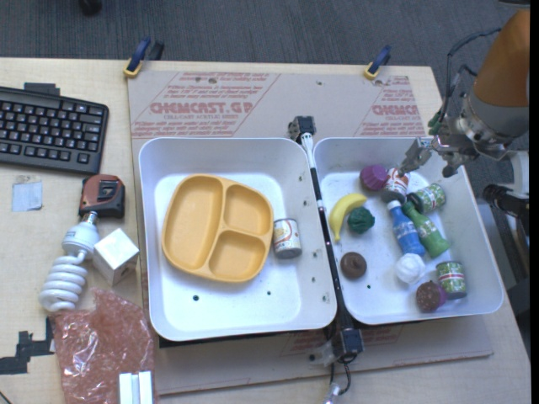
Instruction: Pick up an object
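My gripper [432, 158] hangs over the far right part of the right bin [480, 225], fingers spread open with nothing between them. Just below and left of it lie a purple round object [373, 176] and a small red-and-white can [396, 184]. A green-labelled can [430, 197] sits under the gripper's near side. Further forward lie a blue bottle [406, 229], a green bottle [430, 234], a banana [344, 210], a dark green lump [362, 220], a brown doughnut [353, 264], a white cap-like object [409, 268], another can [451, 278] and a dark red ball [429, 295].
The left bin [236, 310] holds a yellow divided plate [219, 227] and a small can [286, 237]. Left of the bins lie a keyboard [50, 129], a tape measure [103, 196], a spiral bulb [69, 268], a white cube [116, 253] and a pink bag [97, 343].
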Robot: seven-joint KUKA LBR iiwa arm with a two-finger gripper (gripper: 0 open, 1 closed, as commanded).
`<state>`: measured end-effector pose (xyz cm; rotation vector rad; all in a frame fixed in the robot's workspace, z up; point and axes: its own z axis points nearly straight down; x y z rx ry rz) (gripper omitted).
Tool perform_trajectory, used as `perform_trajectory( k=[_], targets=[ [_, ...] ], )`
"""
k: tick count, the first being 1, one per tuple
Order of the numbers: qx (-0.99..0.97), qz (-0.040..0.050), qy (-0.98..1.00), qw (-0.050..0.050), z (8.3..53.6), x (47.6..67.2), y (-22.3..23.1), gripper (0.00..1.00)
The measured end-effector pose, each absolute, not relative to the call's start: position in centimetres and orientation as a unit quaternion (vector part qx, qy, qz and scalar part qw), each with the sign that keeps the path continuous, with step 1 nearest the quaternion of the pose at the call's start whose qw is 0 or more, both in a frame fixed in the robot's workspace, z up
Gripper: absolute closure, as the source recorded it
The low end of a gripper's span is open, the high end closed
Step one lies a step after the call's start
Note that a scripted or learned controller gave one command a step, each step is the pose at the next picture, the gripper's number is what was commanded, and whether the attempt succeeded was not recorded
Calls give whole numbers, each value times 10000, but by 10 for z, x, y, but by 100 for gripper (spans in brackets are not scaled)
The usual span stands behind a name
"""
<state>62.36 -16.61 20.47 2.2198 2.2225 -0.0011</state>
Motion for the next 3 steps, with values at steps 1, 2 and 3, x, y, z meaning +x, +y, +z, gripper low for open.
perform_trajectory(
  k=[1, 2, 3],
  targets=[
    [7059, -2, 7083, 2, 93, 649, -153, 0],
    [7053, -4, 7089, 9, 104, 650, -153, 100],
    [7061, 0, 7081, 7, 171, 644, -122, 100]
  ],
)
